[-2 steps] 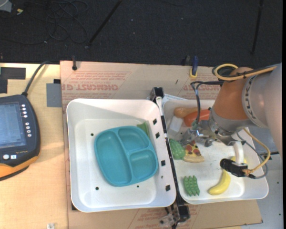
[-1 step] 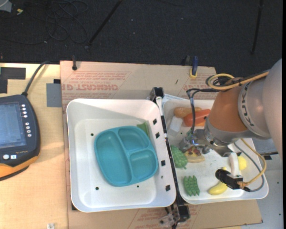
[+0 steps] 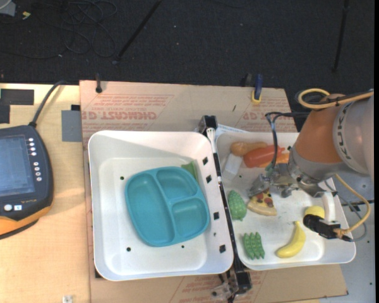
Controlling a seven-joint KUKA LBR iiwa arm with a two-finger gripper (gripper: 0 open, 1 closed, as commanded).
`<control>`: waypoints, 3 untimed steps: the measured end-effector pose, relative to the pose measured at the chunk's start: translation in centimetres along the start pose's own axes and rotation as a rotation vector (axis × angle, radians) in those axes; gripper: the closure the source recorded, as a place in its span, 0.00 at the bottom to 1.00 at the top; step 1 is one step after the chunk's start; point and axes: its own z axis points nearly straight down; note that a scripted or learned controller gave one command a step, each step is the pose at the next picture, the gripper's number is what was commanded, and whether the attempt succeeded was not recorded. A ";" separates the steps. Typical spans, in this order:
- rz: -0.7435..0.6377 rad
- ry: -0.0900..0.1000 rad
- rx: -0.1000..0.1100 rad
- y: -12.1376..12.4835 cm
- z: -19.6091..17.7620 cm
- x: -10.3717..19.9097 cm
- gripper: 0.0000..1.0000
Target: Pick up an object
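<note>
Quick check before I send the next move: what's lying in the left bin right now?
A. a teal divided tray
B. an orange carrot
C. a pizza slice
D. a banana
A. The teal divided tray lies in the left bin, while the banana and the pizza slice lie in the right bin, where the pincer is working.

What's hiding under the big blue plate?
A green thing peeks out behind the teal divided tray, by its far right corner. The tray covers the rest, so what it is stays unclear.
</note>
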 end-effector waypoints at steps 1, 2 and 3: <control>0.001 0.004 0.002 0.0 -1.0 0.2 1.00; -0.003 0.008 0.009 -8.7 -3.9 6.1 1.00; -0.008 0.004 -0.004 -6.7 -10.3 11.5 1.00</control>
